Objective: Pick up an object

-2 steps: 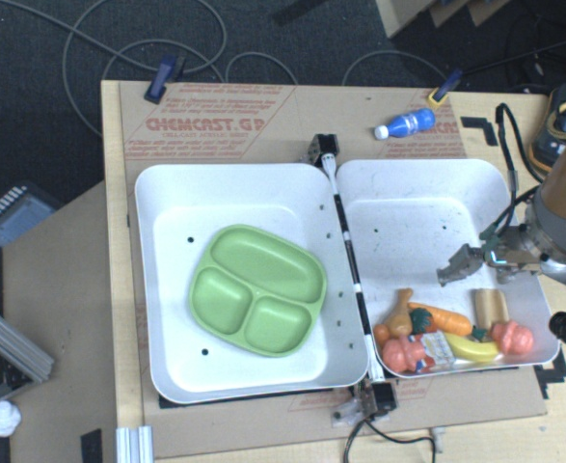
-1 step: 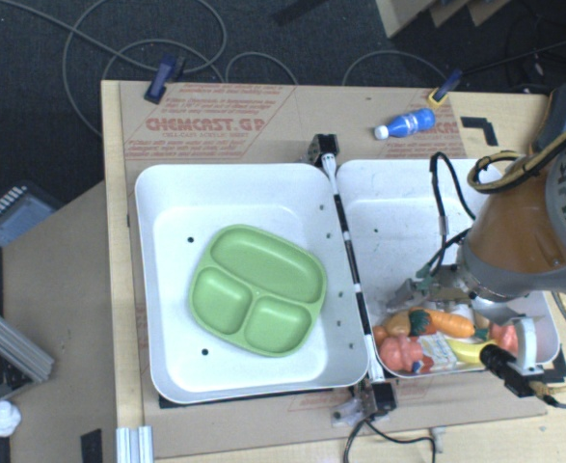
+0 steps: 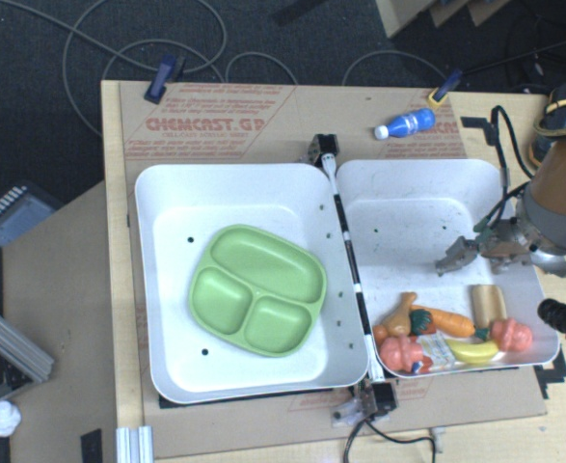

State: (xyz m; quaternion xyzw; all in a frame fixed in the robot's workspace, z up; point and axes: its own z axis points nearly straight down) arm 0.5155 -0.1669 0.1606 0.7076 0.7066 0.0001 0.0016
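**Over the right bin, gripper hanging with nothing in it**

On the far left of the bench sits the left bin (image 3: pixel 157 258), and it's got a light green divided plate (image 3: pixel 256 289) lying flat in the middle: three compartments, one long one up top and two smaller ones below. Plate's turned a bit relative to the bin walls.

Moving right, there's the black hinge strip (image 3: pixel 345 249) where the two bins meet, then the right bin (image 3: pixel 398 186). All the toy food is bunched in its near corner: a pink blob-looking piece (image 3: pixel 402 352) at the left end, a little drumstick-shaped thing (image 3: pixel 399 313) just above it, an orange carrot (image 3: pixel 449 321) with a green top beside that, a yellow banana (image 3: pixel 472 351) along the front wall, a tan cylinder (image 3: pixel 488 304) standing behind it, and a pinkish-red piece (image 3: pixel 512 335) at the right end. They're mostly touching or overlapping each other.

Gripper (image 3: pixel 456 256) comes in from the right side, above the pile and apart from it, over bare bin floor. Fingers look slightly parted with nothing between them, not touching any of the toys as far as I can tell.

Up behind the right bin, a blue and white bottle (image 3: pixel 407 123) lies on its side on the cardboard.
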